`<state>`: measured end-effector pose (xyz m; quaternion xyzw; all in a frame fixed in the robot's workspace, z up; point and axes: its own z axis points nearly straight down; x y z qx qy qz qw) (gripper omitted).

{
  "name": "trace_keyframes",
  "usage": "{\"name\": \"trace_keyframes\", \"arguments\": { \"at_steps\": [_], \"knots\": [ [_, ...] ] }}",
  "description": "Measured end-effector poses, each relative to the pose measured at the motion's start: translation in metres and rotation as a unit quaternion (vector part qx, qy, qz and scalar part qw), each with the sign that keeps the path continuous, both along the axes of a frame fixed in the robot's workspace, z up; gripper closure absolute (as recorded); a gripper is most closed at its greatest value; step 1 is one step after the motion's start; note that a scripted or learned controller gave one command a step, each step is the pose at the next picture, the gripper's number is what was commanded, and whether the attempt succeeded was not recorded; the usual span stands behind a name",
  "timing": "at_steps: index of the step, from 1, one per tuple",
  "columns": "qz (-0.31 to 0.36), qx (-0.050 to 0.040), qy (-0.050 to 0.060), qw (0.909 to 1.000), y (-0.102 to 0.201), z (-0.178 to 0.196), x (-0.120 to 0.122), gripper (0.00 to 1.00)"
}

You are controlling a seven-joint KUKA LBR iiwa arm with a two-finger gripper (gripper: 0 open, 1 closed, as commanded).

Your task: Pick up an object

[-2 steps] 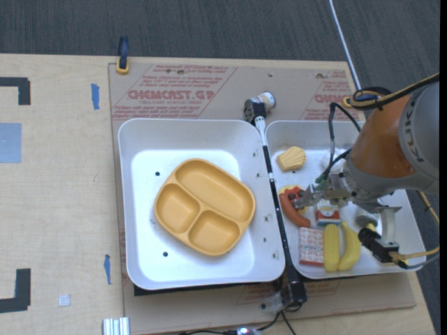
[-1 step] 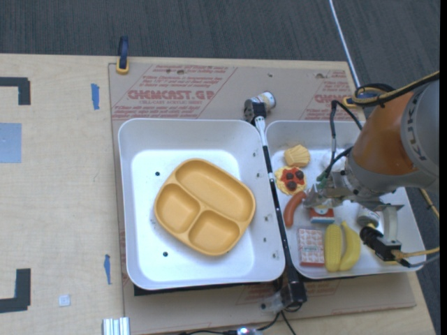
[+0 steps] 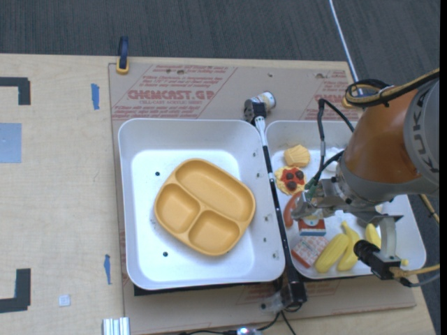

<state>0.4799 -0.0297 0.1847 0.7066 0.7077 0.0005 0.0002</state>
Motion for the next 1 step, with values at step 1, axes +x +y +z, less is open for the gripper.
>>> {"name": "trace_keyframes", "arguments": {
  "at_steps": [1],
  "knots": [
    [0.000,-0.0001,-0.002,1.0000,0.0000,0.0100,0.0013,1.00]
  ]
}}
